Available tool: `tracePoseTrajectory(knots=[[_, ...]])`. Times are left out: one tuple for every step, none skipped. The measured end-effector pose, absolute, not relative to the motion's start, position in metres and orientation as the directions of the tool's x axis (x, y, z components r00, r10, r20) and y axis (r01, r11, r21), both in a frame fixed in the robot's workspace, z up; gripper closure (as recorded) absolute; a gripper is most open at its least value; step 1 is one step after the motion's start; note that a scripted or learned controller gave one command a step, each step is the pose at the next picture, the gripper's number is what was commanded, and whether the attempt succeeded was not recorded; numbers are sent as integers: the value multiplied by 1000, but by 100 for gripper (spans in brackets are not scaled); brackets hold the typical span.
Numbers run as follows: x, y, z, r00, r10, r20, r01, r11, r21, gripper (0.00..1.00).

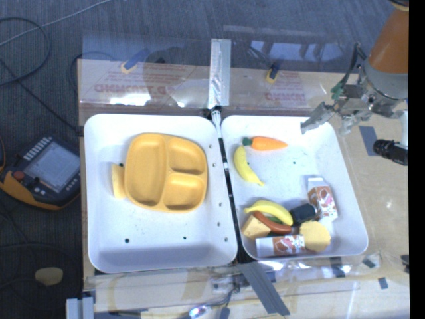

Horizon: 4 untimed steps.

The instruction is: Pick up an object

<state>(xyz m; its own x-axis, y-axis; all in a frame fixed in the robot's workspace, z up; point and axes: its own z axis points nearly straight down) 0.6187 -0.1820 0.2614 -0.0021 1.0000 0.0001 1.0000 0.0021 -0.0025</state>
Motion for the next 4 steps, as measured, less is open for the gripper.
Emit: tracePoseTrajectory(knots=[[612,-225,206,23,1000,-3,1000,-23,-4,0],[514,-201,100,11,1000,-1,1000,-11,3,0],[514,-201,107,11,1000,1,1000,-11,2,100],[522,-165,207,-2,1000,0,1000,2,-3,100]])
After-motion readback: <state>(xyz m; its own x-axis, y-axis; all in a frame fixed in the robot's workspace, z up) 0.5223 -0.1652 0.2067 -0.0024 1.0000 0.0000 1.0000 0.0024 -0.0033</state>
